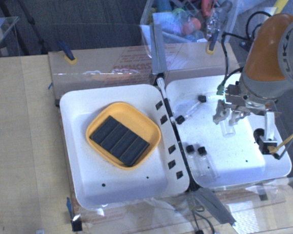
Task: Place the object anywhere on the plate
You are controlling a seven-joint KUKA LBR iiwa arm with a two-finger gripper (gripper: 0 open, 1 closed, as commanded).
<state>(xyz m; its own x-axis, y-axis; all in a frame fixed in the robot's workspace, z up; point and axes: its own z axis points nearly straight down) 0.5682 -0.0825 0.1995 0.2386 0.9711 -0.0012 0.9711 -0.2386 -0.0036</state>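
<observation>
Gripper [227,118] over right bin [252,160], fingers parted around upright clear vial [228,127], yellow plate [123,135] in left bin [92,195].

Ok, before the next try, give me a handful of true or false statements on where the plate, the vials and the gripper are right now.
1. The yellow plate sits in the left bin. True.
2. A dark ridged slab lies on the plate. True.
3. The gripper hangs over the left bin. False: it is over the right bin.
4. Clear vials with black caps lie on the plate. False: they lie in the right bin, near the divider.
5. One clear vial lies at a slant near the top of the right bin. True.
6. The arm reaches in from the picture's left. False: it comes in from the right.
</observation>
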